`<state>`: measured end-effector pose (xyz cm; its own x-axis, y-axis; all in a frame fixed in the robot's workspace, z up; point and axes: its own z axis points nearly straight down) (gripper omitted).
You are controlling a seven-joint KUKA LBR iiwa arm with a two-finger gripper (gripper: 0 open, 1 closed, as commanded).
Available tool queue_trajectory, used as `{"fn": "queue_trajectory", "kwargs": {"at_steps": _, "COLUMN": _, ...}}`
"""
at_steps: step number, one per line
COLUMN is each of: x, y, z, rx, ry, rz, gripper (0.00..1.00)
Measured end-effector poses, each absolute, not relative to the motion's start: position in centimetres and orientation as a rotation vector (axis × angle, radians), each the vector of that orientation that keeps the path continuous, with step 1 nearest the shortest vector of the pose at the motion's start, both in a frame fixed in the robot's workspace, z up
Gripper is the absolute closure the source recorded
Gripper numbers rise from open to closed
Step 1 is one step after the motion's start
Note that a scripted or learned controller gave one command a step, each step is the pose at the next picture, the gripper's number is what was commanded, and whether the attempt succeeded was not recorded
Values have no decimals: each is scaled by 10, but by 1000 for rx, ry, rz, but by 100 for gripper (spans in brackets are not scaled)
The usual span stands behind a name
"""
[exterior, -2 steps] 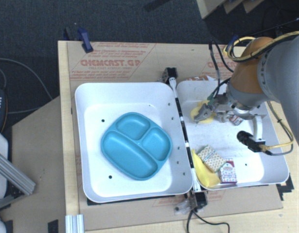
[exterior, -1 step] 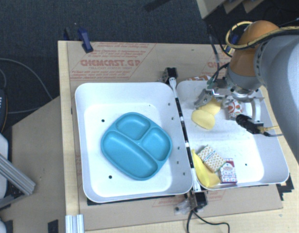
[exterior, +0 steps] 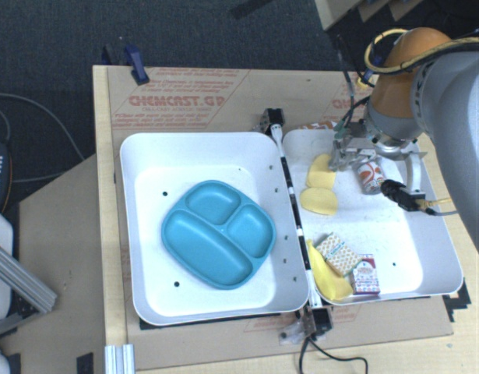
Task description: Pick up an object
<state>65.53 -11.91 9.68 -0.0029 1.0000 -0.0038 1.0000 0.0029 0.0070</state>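
Observation:
My gripper (exterior: 343, 159) hangs low over the far end of the right bin (exterior: 426, 265). It is just right of a pale yellow piece (exterior: 322, 175) and just left of a small red and white can (exterior: 370, 177) lying on its side. A second yellow, rounded piece (exterior: 320, 201) lies a little nearer the front. By the front left corner of that bin are a patterned packet (exterior: 336, 253), a small red box (exterior: 365, 276) and a yellow banana-like piece (exterior: 329, 279). Nothing shows held in the gripper.
The left bin (exterior: 146, 170) holds a blue divided plate (exterior: 216, 233) at its middle. A black clip (exterior: 272, 118) sits at the far end of the divider between the bins. The arm's grey body (exterior: 457, 107) covers the right bin's far right corner.

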Motion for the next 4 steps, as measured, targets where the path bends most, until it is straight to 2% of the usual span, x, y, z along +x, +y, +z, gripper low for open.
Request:
{"fn": "queue_trajectory", "kwargs": {"at_steps": 1, "x": 655, "y": -119, "z": 97, "rx": 2213, "ry": 2220, "rz": 3, "gripper": 0}}
{"fn": "queue_trajectory", "kwargs": {"at_steps": 2, "x": 648, "y": -98, "z": 84, "rx": 2222, "ry": 2224, "rz": -3, "gripper": 0}}
{"fn": "queue_trajectory", "kwargs": {"at_steps": 3, "x": 667, "y": -99, "z": 85, "rx": 2217, "ry": 2222, "rz": 2, "gripper": 0}}
{"fn": "queue_trajectory", "kwargs": {"at_steps": 4, "x": 668, "y": -99, "z": 96, "rx": 2213, "ry": 2219, "rz": 3, "gripper": 100}}
